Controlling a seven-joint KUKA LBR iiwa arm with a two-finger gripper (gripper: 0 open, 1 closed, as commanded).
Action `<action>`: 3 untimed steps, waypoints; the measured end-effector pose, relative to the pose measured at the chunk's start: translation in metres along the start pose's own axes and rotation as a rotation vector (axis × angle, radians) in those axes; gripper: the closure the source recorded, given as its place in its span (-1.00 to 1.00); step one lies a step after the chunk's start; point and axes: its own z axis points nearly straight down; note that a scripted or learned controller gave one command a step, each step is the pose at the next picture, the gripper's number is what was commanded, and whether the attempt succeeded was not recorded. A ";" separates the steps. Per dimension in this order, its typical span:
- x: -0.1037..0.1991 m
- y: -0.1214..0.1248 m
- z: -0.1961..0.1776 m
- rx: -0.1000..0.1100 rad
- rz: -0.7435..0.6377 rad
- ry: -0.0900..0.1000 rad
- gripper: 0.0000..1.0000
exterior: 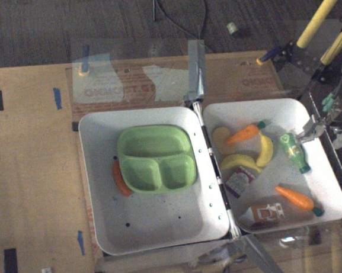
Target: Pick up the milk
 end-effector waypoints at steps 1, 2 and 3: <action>0.011 -0.016 0.120 0.001 0.200 0.000 -1.00; 0.097 -0.026 0.118 0.002 0.156 0.001 -1.00; 0.056 0.026 0.022 -0.001 0.196 0.000 -1.00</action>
